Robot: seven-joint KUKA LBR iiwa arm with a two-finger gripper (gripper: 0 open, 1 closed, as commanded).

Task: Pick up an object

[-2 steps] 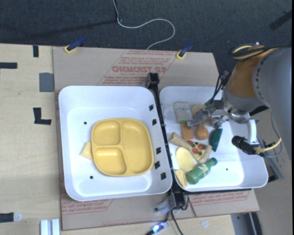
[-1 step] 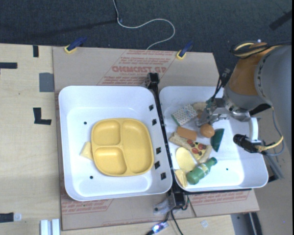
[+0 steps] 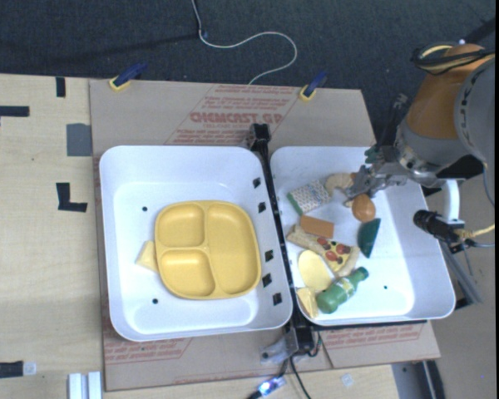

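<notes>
On the tabletop (image 3: 33, 223) sit two shallow white bins side by side. Left bin (image 3: 121, 223) holds a yellow divided tray (image 3: 208, 249). Right bin (image 3: 416, 289) holds a scatter of small things: an orange ball (image 3: 364, 209), a dark green piece (image 3: 368, 237), a green bottle (image 3: 342, 289), a brown block (image 3: 317, 226), a grey mesh piece (image 3: 308, 196) and some pale yellow slices (image 3: 313, 269).

Nothing looks lifted yet; every item appears to lie on the bin floor, so the pick seems to be at the reaching stage, with grasp and lift left to do.

From the right, the arm (image 3: 449, 98) bends down over the right bin's upper part. Its gripper (image 3: 362, 186) is low, just above or touching the orange ball. Whether it is parted or closed cannot be told at this size.
</notes>
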